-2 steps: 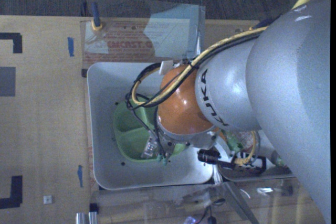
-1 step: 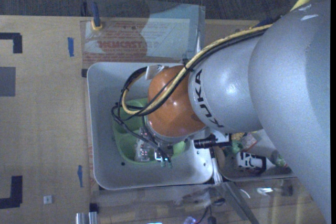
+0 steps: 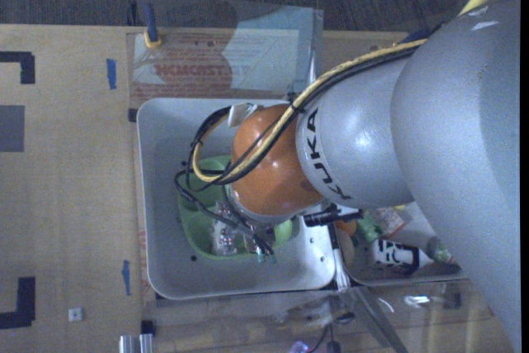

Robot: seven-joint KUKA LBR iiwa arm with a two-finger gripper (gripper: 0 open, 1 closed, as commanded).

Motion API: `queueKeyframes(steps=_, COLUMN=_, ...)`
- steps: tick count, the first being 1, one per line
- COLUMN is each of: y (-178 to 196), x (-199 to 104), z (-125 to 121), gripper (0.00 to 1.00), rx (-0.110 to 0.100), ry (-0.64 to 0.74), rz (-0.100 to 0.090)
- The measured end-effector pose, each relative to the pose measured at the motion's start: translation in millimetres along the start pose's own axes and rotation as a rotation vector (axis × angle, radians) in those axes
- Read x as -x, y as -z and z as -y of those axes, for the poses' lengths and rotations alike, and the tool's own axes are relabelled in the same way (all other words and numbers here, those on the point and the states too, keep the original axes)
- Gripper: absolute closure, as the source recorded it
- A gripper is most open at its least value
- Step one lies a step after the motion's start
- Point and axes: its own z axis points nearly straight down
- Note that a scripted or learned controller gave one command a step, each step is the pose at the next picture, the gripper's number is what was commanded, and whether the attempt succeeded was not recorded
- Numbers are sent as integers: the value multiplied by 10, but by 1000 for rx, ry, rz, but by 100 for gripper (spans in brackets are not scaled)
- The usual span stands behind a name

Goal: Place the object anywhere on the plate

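One grey arm (image 3: 397, 128) reaches across two white bins (image 3: 157, 178). One green plate (image 3: 194, 231) lies in the bin farther from the arm's base, under the end effector (image 3: 240, 240); whether that grips anything, I cannot tell. The other bin (image 3: 388, 277) holds clutter, including one black-and-white item (image 3: 395, 254).

The grey KUKA arm (image 3: 388, 136) with its orange wrist band (image 3: 269, 165) reached over the left shallow white bin (image 3: 157, 178), covering much of a round green plate (image 3: 198, 231) lying inside it. The gripper (image 3: 235, 240) hung just above the plate, wrapped in black and yellow cables (image 3: 207, 153). Assorted small items (image 3: 397, 248) lay in the right bin.
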Motion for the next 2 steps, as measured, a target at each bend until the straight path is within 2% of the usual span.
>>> queueKeyframes(steps=1, y=-23, x=25, z=-129, gripper=100, rx=-6, ry=-189, rz=-6)
queueKeyframes(steps=2, y=-63, x=1046, z=-376, gripper=100, rx=-4, ry=-318, rz=-18)
